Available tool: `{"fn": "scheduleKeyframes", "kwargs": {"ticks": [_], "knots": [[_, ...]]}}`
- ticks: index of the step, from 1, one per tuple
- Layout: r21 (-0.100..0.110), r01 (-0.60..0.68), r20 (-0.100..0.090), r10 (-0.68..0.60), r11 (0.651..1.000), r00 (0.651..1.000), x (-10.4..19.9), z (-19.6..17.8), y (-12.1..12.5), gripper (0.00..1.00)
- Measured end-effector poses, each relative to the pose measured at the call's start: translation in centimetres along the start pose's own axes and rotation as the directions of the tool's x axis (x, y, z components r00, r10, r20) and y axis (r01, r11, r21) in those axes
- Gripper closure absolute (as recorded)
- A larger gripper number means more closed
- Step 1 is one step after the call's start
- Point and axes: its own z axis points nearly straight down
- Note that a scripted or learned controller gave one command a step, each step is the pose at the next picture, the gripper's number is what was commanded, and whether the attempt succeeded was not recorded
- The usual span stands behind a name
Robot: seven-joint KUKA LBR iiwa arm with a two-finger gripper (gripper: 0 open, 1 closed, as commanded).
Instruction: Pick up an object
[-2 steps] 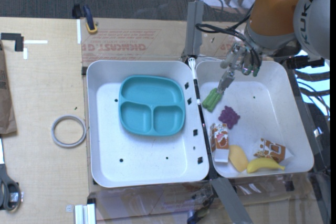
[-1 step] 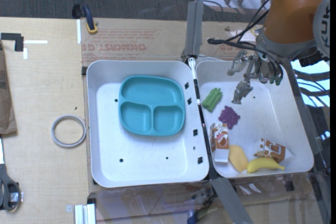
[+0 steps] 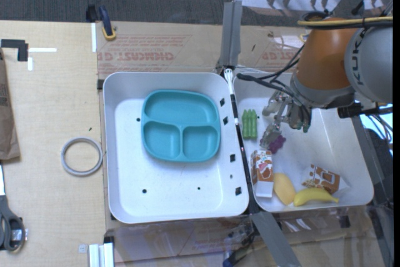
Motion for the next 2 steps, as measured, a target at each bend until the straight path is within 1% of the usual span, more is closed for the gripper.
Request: {"fn": "scheduleKeyframes", "kwargs": {"ticks": [1, 2], "knots": [[0.001, -0.300, 0.002, 0.300, 0.954, 0.954, -4.4, 0.0, -0.4, 0.00], [0.001, -0.253, 0.000, 0.253, 0.967, 0.967, 0.5, 0.0, -0.7, 0.00]]}}
